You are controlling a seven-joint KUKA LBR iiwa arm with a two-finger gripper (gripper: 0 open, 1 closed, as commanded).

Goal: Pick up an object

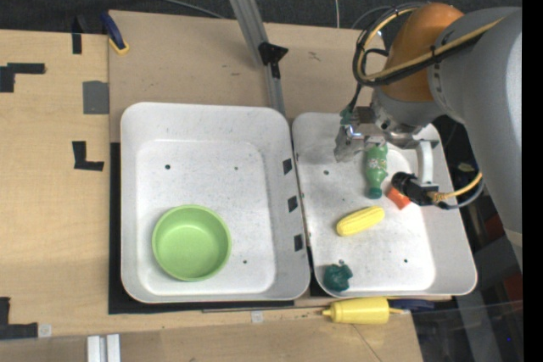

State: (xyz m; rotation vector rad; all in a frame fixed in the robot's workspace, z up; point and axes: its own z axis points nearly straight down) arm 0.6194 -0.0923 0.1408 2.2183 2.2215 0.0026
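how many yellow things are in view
2. A corn cob lies in the right bin, near its middle. A yellow bottle lies on the bench just outside that bin's front edge. The arm may hide others at the bin's back.

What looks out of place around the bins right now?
A yellow bottle lies on its side outside the right bin, on the bench by its near edge. A dark green lump sits at that bin's near-left corner, right at the rim. The green bowl looks fine.
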